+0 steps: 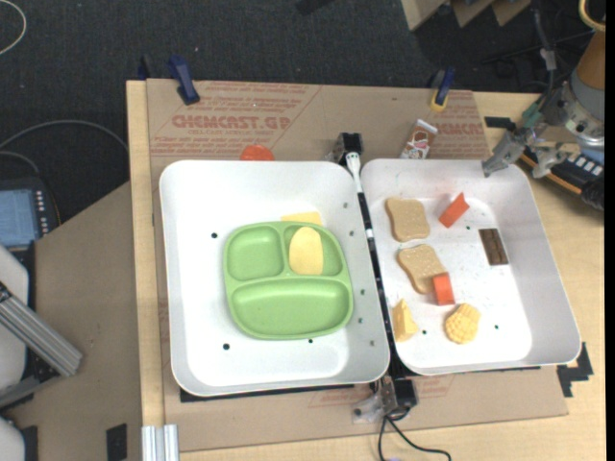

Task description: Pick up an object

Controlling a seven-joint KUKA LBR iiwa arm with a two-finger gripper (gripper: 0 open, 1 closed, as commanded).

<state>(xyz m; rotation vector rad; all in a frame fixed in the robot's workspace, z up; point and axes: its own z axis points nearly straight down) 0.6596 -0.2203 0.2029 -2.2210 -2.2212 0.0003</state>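
White plastic makes up both shallow bins on the brown board. In the left bin (192,344) sits a green divided plate (286,281), and a pale yellow oval piece (307,251) lies in the plate's upper right compartment. A yellow slab (301,220) peeks out just behind the plate's far rim. Beyond the bin, an orange disc (256,153) rests on the board, touching the bin's far edge.

Between the two bins runs a black strip (366,229).

Across the right bin (538,334) the loose items are scattered. One toast slice (408,218) lies near the far left part, and a second toast slice (420,265) sits just nearer the camera. An orange block (443,288) touches that second slice at its right side. A yellow wedge (405,321) lies by the bin's left wall, and a yellow ridged piece (462,324) sits to its right. Farther back, an orange wedge (454,209) stands apart from a brown bar (493,246).

Behind this bin, a small carton (418,141) lies on the board.

At the far right corner the gripper (514,154) hovers over the bin's rim, its fingers spread apart with nothing between them.
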